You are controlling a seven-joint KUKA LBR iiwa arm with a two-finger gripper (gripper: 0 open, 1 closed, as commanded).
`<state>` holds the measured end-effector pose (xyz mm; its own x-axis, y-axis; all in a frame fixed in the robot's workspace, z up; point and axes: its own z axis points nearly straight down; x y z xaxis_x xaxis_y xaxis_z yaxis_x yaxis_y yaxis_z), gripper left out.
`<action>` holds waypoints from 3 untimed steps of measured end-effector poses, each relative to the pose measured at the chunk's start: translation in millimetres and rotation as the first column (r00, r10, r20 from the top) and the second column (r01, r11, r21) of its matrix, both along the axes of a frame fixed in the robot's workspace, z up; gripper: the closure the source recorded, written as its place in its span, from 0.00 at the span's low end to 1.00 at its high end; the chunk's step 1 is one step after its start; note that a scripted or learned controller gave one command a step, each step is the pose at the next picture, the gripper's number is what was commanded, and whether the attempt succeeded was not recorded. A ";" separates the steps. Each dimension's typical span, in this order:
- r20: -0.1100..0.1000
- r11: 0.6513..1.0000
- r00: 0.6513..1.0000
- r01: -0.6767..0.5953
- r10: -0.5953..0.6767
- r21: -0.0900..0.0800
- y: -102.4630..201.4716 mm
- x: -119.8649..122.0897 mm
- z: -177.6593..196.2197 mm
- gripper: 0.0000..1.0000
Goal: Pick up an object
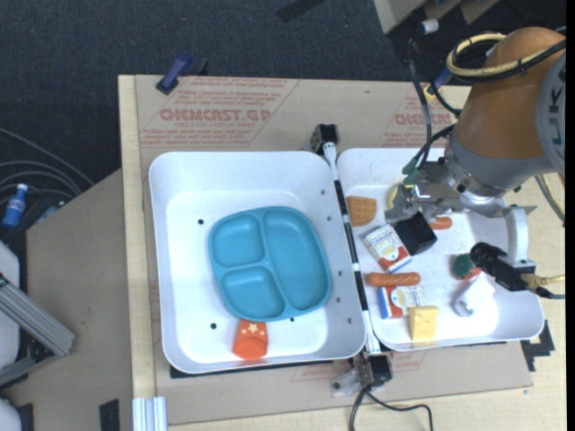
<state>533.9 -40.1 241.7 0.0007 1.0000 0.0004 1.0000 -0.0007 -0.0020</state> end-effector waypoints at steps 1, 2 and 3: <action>-0.002 1.000 1.000 -0.002 0.002 0.001 47.1 -23.2 13.4 1.00; 0.003 1.000 1.000 -0.002 0.002 -0.001 37.4 17.6 15.0 1.00; -0.001 1.000 1.000 0.000 0.000 0.000 -15.1 -55.1 28.3 1.00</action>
